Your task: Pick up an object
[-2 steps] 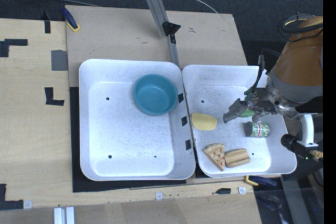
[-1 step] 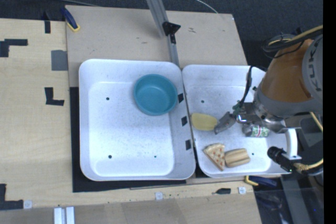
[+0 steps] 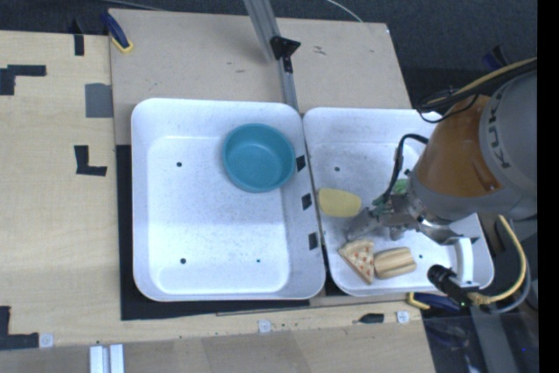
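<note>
While the arm (image 3: 472,157) reaches in from the right over the right bin (image 3: 367,125), I see its gripper (image 3: 371,221) low above the bin floor, just right of a yellow rounded object (image 3: 339,203). From my view I cannot tell how the jaws stand. Near the front wall lie a pizza-slice piece (image 3: 357,259) and a tan bread-roll piece (image 3: 394,261), touching each other, just near of the gripper. A small green item (image 3: 400,185) shows beside the wrist, partly hidden. In the left bin (image 3: 157,188) a blue bowl (image 3: 258,157) sits upright at the far right corner, well apart from the gripper.
</note>
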Robot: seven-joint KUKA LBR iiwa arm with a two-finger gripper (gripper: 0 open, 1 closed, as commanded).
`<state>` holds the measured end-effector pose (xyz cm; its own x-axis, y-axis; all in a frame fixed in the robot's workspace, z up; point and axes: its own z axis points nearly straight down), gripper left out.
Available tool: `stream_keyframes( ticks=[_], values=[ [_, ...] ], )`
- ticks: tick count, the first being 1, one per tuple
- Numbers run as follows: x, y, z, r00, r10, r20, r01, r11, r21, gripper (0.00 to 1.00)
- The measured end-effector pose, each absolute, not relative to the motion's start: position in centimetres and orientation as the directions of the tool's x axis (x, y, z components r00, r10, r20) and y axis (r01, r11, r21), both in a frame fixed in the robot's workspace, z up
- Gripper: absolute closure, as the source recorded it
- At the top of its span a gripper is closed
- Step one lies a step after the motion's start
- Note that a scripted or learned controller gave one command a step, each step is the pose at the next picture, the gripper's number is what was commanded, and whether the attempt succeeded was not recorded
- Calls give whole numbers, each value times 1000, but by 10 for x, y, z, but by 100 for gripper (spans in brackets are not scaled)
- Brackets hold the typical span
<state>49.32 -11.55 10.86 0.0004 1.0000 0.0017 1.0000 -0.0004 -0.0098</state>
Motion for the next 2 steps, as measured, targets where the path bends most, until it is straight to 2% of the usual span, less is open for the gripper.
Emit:
stream_keyframes(
  ticks=[1,2],
  values=[
    [495,-114,122,-2,1000,2,1000,2,-6,100],
    [499,-104,176,-3,1000,0,1000,3,3,100]
  ],
)
